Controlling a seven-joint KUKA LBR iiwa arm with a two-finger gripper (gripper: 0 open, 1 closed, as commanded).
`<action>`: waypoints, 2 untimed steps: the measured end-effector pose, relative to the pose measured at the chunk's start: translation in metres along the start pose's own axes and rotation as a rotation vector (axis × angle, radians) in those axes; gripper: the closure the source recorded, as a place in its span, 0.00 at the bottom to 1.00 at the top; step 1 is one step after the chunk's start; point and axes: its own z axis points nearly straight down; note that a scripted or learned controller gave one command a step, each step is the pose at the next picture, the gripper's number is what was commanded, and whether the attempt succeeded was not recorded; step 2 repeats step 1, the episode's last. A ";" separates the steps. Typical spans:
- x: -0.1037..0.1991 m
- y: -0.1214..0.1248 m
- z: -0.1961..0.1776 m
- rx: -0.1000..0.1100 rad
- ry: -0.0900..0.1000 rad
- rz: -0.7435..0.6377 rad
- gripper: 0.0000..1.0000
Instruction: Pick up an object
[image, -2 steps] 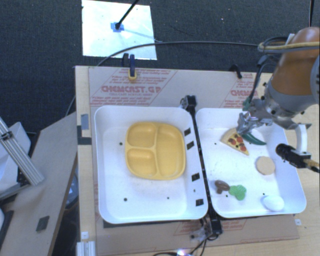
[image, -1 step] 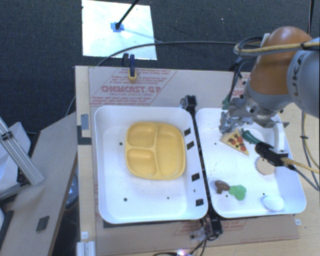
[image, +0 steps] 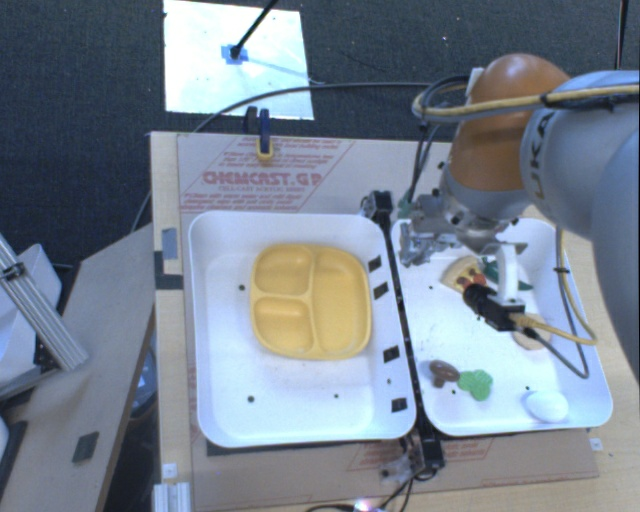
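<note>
My gripper (image: 432, 243) hangs low over the upper left part of the right bin (image: 580, 390), close to the divider between the bins; the grey arm and its orange band cover it from above. Just to its right lies a tan, flat object (image: 463, 272) with a small red and green piece (image: 490, 270) beside it, partly hidden by the arm's hardware. At the front of the right bin sit a brown lump (image: 443, 373), a green object (image: 477, 383) and a white egg-shaped object (image: 546, 405). I see nothing held.
The left bin (image: 215, 400) holds a yellow compartment plate (image: 308, 300). A black connector with a yellow cable (image: 500, 308) dangles over the right bin, above a tan piece (image: 527, 337). Black clips line the divider (image: 392, 330).
</note>
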 end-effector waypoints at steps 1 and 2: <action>0.057 0.009 -0.008 -0.002 0.001 -0.001 1.00; 0.057 0.009 -0.008 -0.002 0.001 -0.001 1.00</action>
